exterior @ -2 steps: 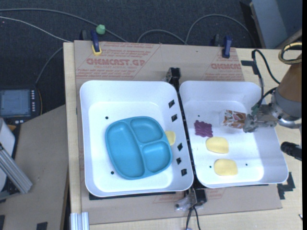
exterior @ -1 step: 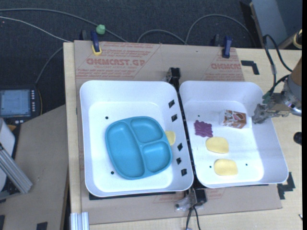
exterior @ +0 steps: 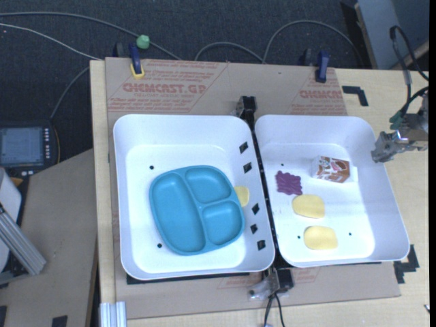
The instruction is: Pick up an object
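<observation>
The right bin [exterior: 381, 203] holds a purple bunch-shaped piece [exterior: 288, 182], a brown and white packet [exterior: 332, 169] and two pale yellow lumps, one mid-bin [exterior: 308, 206] and one nearer the front [exterior: 320, 238]. My gripper [exterior: 383, 150] hangs at that bin's right rim, to the right of the packet and apart from every object. Nothing shows between its fingers.
The left bin [exterior: 129, 182] carries a blue divided tray [exterior: 196, 208] with a small yellow piece [exterior: 242, 195] tucked at its right edge. Black clips line the wall between the bins. Clamps [exterior: 137, 65] and cables sit at the bench's far edge.
</observation>
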`<state>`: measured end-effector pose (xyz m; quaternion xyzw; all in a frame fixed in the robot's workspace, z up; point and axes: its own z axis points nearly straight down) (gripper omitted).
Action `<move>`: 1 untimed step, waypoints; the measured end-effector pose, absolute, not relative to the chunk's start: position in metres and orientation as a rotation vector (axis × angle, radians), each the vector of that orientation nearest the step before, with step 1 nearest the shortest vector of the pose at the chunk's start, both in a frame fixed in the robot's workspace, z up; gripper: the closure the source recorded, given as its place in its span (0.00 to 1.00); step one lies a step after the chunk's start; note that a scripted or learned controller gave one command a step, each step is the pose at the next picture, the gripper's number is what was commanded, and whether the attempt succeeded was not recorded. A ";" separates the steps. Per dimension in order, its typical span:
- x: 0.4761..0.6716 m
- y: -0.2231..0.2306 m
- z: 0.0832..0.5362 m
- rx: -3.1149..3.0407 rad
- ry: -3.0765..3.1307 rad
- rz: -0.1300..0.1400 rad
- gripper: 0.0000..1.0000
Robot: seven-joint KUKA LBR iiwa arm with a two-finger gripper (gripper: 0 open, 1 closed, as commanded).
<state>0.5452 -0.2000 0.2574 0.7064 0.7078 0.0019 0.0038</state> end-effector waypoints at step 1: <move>0.546 -0.200 0.277 2.217 2.221 0.003 1.00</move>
